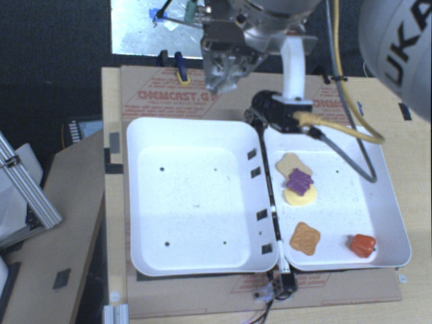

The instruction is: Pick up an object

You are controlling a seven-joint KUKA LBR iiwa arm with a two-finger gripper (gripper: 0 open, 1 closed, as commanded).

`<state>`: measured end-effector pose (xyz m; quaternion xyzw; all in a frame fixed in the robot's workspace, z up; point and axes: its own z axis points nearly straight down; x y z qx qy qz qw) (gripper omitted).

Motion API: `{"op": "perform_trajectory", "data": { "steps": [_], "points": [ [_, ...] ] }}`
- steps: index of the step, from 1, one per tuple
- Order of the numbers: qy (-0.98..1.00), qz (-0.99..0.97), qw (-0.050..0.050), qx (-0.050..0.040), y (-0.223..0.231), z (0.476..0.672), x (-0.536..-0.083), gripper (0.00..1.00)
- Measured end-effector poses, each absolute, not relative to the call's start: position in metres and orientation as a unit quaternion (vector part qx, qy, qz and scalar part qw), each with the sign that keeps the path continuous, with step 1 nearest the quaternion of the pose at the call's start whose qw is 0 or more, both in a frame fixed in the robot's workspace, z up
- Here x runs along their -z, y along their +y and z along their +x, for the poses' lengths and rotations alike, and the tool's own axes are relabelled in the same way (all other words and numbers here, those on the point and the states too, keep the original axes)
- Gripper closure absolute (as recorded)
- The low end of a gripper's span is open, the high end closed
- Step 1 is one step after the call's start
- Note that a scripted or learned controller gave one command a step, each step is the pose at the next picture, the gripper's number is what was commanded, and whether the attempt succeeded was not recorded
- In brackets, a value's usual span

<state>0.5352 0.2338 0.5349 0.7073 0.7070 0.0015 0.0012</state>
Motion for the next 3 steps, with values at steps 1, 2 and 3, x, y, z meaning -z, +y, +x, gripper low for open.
{"op": "perform_trajectory", "data": {
  "steps": [1, 2, 3],
  "points": [
    [0.707, 0.708, 0.000, -0.0003, 0.180, 0.484, -0.535, 1.00],
    [0.709, 0.705, 0.001, -0.0013, 0.229, 0.556, -0.533, 1.00],
    [0.706, 0.708, 0.000, -0.0014, 0.155, 0.491, -0.536, 1.00]
  ]
}}
